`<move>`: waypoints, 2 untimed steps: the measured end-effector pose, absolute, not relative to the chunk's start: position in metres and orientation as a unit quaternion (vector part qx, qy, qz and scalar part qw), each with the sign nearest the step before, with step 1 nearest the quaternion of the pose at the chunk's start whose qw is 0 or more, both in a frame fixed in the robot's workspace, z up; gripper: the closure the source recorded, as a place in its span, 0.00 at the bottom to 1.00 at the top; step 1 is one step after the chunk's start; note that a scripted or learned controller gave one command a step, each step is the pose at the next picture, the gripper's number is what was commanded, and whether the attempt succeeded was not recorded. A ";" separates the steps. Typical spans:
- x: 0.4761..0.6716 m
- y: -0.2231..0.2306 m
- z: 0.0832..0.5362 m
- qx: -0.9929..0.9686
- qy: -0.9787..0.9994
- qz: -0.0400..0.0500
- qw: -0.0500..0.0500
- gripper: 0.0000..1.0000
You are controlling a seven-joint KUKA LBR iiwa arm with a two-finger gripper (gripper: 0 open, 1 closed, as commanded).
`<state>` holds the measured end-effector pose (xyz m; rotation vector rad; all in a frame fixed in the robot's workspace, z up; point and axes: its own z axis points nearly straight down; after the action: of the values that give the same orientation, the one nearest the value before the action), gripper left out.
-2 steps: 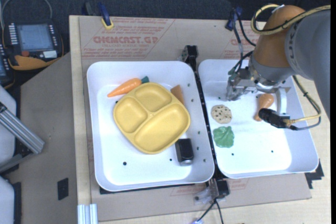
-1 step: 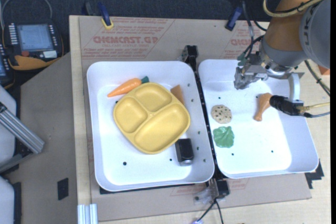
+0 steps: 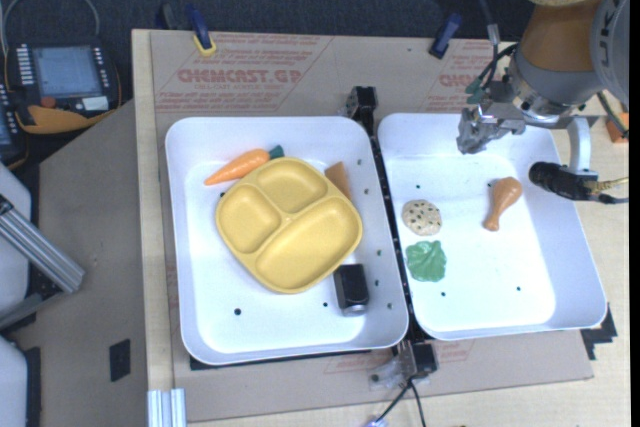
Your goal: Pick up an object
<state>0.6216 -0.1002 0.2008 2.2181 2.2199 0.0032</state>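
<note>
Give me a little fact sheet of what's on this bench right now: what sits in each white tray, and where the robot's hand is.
left bin: yellow divided plate, carrot beside the plate's far-left edge, small black block at its near-right edge
right bin: cookie, green leafy piece just nearer than the cookie, drumstick
hand: over the right bin's far edge, nothing seen in it
hand to food: apart from all three items

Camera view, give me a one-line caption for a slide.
Gripper hovers over the right bin near a cookie, lettuce leaf and drumstick; the left bin holds a yellow plate.
</note>
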 end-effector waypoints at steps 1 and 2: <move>0.627 -0.097 0.262 0.707 0.708 0.001 0.002 1.00; 0.624 -0.043 0.264 0.706 0.708 0.000 0.000 1.00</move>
<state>0.6235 -0.0429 0.2643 2.2196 2.2247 -0.0011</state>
